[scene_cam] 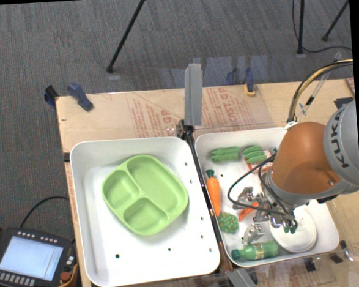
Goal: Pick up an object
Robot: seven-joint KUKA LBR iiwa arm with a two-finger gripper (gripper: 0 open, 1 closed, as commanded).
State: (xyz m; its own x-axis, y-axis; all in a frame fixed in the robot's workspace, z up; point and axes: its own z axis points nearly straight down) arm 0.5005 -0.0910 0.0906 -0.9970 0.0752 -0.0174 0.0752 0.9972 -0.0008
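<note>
My gripper (258, 221) hangs low over the front part of the right bin (261, 130), below the orange wrist band. Right under it lie a green bottle (256, 251) on its side and a small broccoli (228, 223). An orange carrot (214, 192) lies along the bin's left wall. Two green vegetables (224, 154) (252, 153) rest near the bin's back wall. A small red-orange piece (246, 213) shows beside the gripper, partly hidden by it. A white round dish (298, 239) sits at the front right, partly under the wrist.
The left bin (82, 159) holds a light green divided plate (145, 193). A grey upright post (193, 99) stands behind the seam between the bins. Black cables loop from the wrist over the right bin. A teach pendant (31, 257) lies on the floor at the left.
</note>
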